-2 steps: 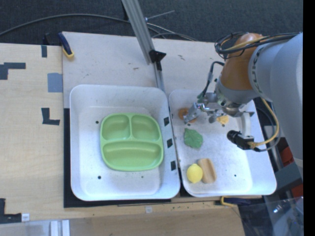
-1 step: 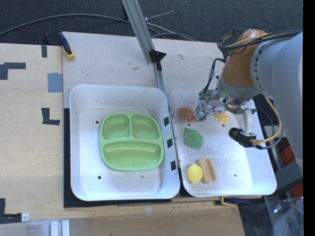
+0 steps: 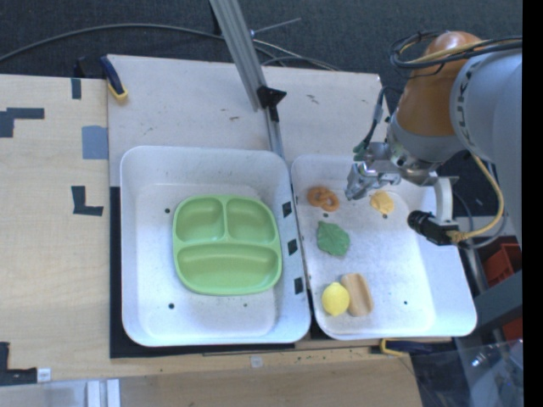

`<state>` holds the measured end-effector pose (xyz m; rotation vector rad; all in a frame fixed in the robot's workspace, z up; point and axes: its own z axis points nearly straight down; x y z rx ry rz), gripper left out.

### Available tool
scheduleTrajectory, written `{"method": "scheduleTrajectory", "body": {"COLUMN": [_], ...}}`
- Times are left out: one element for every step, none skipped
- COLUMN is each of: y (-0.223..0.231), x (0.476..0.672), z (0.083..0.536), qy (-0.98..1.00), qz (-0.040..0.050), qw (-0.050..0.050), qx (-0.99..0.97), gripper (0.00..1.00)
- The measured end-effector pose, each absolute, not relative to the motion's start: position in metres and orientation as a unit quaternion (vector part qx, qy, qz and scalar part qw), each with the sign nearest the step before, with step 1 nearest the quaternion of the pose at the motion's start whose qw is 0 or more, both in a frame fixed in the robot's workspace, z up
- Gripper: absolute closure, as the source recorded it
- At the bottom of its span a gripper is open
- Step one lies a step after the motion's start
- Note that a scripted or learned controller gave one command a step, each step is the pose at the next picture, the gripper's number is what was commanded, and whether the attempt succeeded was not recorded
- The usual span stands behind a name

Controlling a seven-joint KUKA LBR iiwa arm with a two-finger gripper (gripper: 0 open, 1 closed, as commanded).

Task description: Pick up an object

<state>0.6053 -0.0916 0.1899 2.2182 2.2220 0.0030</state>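
In the right bin lie an orange pretzel-shaped piece, a small yellow piece, a green leafy item, a yellow lemon and a tan bread roll. My gripper hangs over the bin's far part, between the pretzel-shaped piece and the small yellow piece. Nothing shows between its fingers.
The left bin holds a green divided plate. A grey metal rail slants down to the bins' far edge. A black cable loops across the dark floor beyond the bench. The arm's orange band sits at the upper right.
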Motion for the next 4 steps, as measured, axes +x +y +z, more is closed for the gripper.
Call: {"method": "scheduleTrajectory", "body": {"y": [-0.093, -0.092, -0.042, 0.004], "x": [0.615, 0.616, 0.621, 0.627], "z": [0.248, 0.263, 0.266, 0.265], "qy": [0.708, 0.708, 0.709, 0.709], "qz": [0.0016, 0.0003, -0.0004, -0.0001], "qw": [0.002, 0.000, 0.000, -0.001], "qx": [0.706, 0.706, 0.705, 0.705], "gripper": [1.00, 1.00, 1.00, 1.00]}}
